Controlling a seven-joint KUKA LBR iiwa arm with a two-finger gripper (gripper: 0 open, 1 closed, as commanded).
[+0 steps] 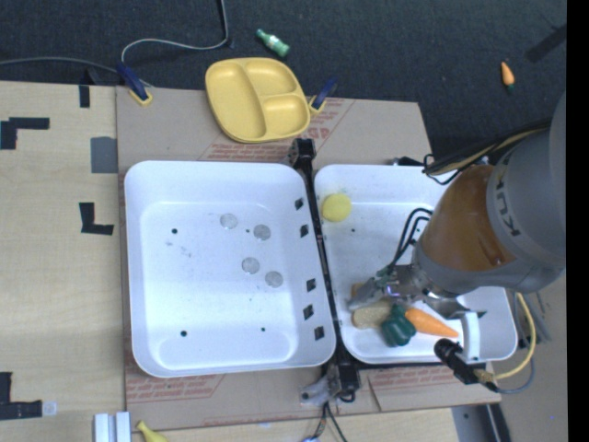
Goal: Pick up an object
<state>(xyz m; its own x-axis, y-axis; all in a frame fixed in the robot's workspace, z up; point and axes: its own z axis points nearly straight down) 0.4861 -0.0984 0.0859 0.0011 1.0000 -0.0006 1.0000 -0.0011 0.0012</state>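
Note:
In the right bin [368,233] lie a yellow ball [335,207] near its upper left corner, a tan oval piece [369,317], a dark green object [398,329] and an orange carrot-like piece [432,322] near the front wall. My gripper [379,288] reaches down from the grey and orange arm [479,233] to just above the tan piece and the green object. Its fingers look slightly spread, and nothing shows clearly between them.
The left bin [147,247] has a few small grey marks on its floor. A yellow divided plate [258,99] sits behind the bins on cardboard. A small green item [272,41] lies on the dark mat at the back. Cables run along the arm's right side.

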